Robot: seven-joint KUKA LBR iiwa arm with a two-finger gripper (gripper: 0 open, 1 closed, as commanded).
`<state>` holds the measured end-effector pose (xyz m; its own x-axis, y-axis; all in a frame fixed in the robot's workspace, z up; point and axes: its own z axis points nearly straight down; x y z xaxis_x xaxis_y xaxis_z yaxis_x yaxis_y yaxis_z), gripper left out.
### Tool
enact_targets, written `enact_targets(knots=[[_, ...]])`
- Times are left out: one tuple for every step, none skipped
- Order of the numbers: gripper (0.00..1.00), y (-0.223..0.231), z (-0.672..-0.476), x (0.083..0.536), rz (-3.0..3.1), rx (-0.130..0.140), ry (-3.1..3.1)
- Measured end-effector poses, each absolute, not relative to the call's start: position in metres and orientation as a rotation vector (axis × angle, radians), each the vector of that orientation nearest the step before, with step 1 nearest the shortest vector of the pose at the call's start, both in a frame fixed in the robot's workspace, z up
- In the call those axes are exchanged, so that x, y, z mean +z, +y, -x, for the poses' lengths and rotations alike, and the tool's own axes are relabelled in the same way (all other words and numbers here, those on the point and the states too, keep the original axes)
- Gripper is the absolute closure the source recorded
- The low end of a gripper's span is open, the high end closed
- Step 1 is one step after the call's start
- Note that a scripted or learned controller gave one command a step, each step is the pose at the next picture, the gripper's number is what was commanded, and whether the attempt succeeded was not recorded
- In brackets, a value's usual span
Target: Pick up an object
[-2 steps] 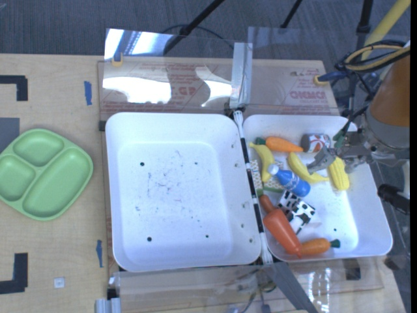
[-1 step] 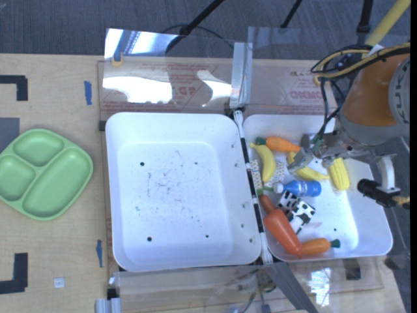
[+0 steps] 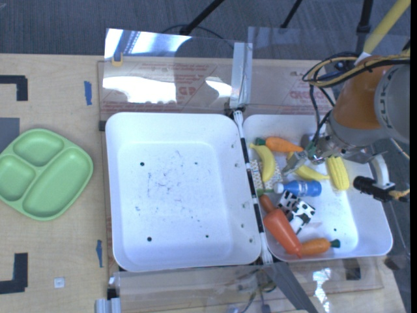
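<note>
Among the toys heaped in the right bin [image 3: 374, 237], we take the nearest candidate for picking to be the yellow banana [image 3: 311, 173] lying just under the gripper [image 3: 301, 160], with a second banana [image 3: 265, 159] to its left, an orange carrot [image 3: 282, 145] above, and a corn cob [image 3: 337, 173] close on the right. Below these sit a blue bottle [image 3: 303, 189], a black-and-white cow-patterned block [image 3: 298, 211], a large red-orange carrot [image 3: 281, 230] and a smaller carrot [image 3: 315, 245] near the front wall.

We judge the step in hand to be the descent onto a target — the gripper is low over the cluster, its fingers appear spread apart, and we see nothing caught between them. No object is lifted yet. The next move calls for settling the fingers around one item alone; the pieces lie touching or nearly so, and a close on the banana could easily nudge the corn or the carrot instead, or slip off a rounded plastic skin.

The arm [image 3: 371, 103] reaches in from the right, its orange band above the wrist trailing cables. The left bin [image 3: 124, 194] holds only faint scuff marks. Both bins rest on a pale wooden bench [image 3: 52, 77], where a green divided plate [image 3: 42, 173] lies well apart to the left — beside strips of blue tape [image 3: 88, 92] and black markings. Behind, clear panels stand at the bins' far edge, and grey carpet with black stand legs lies beyond.
</note>
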<state>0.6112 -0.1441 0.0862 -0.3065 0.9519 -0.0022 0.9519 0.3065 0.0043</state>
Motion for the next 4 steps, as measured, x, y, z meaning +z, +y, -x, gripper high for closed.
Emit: enact_targets(knots=[[0.00, -0.149, -0.621, 0.133, -1.905, 0.002, 2.493], [0.00, -0.113, -0.615, 0.094, -1.658, 0.005, 2.651], [1.00, -0.113, -0.616, 0.105, -1.660, 0.011, 2.647], [1.00, -0.078, -0.645, 0.196, -1.820, 0.002, 2.556]])
